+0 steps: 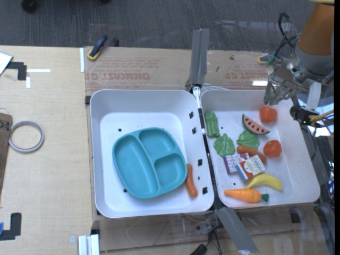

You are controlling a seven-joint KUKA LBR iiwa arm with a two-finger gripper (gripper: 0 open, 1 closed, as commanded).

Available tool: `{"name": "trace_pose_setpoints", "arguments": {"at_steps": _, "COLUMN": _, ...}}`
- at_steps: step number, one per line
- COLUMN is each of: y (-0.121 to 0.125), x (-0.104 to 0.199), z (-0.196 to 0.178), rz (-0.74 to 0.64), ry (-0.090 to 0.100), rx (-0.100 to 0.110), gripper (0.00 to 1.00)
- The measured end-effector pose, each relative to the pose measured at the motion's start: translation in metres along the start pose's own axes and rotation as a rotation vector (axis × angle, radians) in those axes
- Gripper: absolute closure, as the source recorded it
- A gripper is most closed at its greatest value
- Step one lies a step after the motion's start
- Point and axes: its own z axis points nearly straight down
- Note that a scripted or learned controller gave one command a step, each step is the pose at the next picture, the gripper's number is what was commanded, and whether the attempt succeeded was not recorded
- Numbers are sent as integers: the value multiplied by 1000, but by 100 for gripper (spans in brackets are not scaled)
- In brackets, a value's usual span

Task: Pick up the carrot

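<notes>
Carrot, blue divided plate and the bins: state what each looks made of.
Carrot: likely moulded plastic toy, smooth, uniform orange with green tip. Blue divided plate: probably plastic, matte teal, with moulded compartments. Bins: seemingly thin, slightly glossy white plastic with rounded corners. No material is certain by sight.

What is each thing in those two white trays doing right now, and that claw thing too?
gripper: hovering at the right bin's far edge, nothing visibly held.
carrot: lying flat near the right bin's front edge, untouched.
banana: lying just behind the carrot.
watermelon slice: lying in the right bin.
teal plate: flat in the left bin.
sausage: lying against the plate's right edge.
</notes>
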Motion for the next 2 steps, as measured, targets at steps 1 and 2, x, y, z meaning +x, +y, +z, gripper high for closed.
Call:
{"name": "trace_pose_setpoints", "arguments": {"at_steps": 1, "y": 6, "x": 78, "z": 32, "rz": -77, "ry": 0, "rx": 1, "gripper": 100}}
{"name": "trace_pose_setpoints", "arguments": {"at_steps": 2, "y": 18, "x": 45, "z": -56, "rz": 50, "ry": 0, "rx": 0, "gripper": 100}}
